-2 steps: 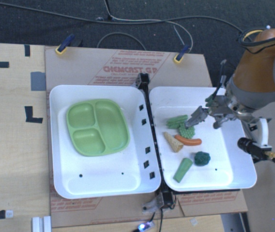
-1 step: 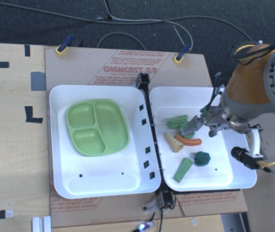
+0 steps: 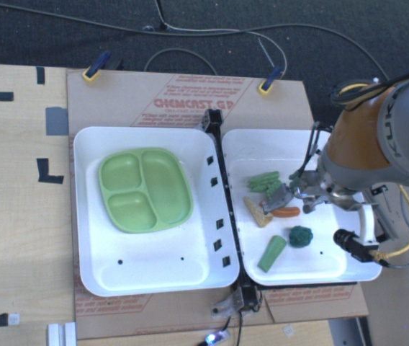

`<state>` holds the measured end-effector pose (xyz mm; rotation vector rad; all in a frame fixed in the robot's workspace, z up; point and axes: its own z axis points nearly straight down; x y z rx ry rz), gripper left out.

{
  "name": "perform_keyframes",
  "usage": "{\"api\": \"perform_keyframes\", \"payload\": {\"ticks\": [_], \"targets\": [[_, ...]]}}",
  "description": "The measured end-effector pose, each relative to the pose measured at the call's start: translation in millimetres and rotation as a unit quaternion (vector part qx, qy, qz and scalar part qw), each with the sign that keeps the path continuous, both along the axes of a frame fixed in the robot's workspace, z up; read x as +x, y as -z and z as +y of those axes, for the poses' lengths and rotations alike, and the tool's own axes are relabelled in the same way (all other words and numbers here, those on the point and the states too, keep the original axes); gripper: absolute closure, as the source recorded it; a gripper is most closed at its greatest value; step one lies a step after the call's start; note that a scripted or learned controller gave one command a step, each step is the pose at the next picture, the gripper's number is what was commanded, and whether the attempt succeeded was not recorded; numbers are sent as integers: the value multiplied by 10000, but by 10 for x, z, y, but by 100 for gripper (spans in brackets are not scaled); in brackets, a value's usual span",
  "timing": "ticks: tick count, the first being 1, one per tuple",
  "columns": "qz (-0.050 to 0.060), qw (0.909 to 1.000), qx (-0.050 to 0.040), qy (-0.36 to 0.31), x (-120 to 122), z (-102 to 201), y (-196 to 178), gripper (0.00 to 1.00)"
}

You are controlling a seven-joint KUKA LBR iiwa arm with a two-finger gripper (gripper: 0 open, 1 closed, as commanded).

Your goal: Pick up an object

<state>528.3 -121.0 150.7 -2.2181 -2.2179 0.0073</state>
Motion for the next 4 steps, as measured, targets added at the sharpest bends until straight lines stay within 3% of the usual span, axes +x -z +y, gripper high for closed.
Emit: {"api": "perform_keyframes", "payload": {"ticks": [1, 2, 3, 4], "targets": [[-2, 10000, 1, 1, -80, -48, 598, 0], [-5, 10000, 10, -8, -73, -33, 481, 100], [-41, 10000, 1, -10, 24, -9, 14, 100], [-39, 10000, -1, -5, -37, -64, -447, 100]]}}
